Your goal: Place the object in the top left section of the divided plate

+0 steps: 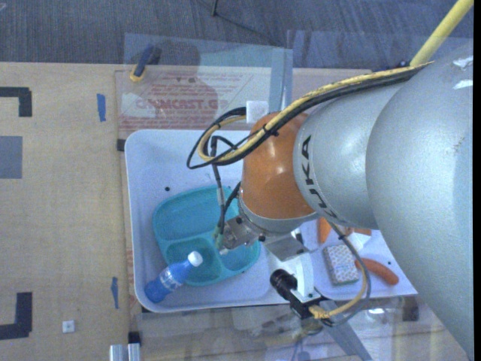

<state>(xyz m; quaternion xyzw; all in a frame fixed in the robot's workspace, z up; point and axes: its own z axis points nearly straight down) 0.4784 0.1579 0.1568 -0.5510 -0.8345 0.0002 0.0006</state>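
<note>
Bottle [171,277] on plate [180,216] edge, gripper [234,235] above

wooden bench [60,224], white bin [143,171], blue tape [101,107]

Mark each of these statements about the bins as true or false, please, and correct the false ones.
1. The divided plate is red. False: it is teal.
2. A bottle with a white cap lies at the plate's lower edge. True.
3. The plate sits in the left bin. True.
4. The bottle stands upright in the middle of the plate. False: it lies on its side, its cap over the plate's rim.
5. An orange, carrot-like thing lies in the right bin. True.
6. The arm reaches in from the left. False: it comes from the right, and its orange band hangs over the plate.
</note>
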